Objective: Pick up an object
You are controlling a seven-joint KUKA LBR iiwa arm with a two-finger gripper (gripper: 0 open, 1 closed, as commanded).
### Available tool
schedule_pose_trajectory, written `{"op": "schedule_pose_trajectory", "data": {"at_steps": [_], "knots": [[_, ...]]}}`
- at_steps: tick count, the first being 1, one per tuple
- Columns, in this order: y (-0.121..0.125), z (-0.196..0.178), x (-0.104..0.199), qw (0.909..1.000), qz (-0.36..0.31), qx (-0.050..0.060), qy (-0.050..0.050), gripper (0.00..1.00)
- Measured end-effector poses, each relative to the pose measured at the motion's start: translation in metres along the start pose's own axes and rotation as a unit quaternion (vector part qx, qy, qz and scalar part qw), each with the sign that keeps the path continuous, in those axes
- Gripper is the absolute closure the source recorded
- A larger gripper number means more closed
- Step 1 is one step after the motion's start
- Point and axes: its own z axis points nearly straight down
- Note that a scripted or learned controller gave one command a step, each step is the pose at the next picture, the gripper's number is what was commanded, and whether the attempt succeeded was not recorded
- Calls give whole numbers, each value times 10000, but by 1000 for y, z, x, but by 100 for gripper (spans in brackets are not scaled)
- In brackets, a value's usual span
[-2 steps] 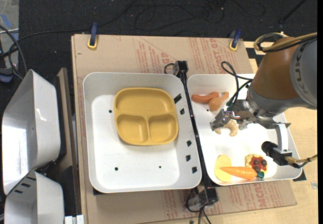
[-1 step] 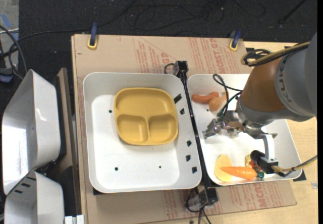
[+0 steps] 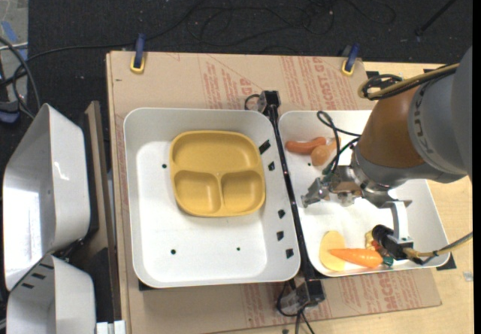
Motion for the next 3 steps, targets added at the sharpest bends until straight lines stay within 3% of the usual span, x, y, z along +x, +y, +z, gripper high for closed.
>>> {"op": "schedule_pose_trajectory", "data": {"at_steps": [1, 3], "knots": [[0, -10, 0, 10000, 10, -8, -1, 100], [15, -125, -6, 10000, -26, -46, -15, 100]]}}
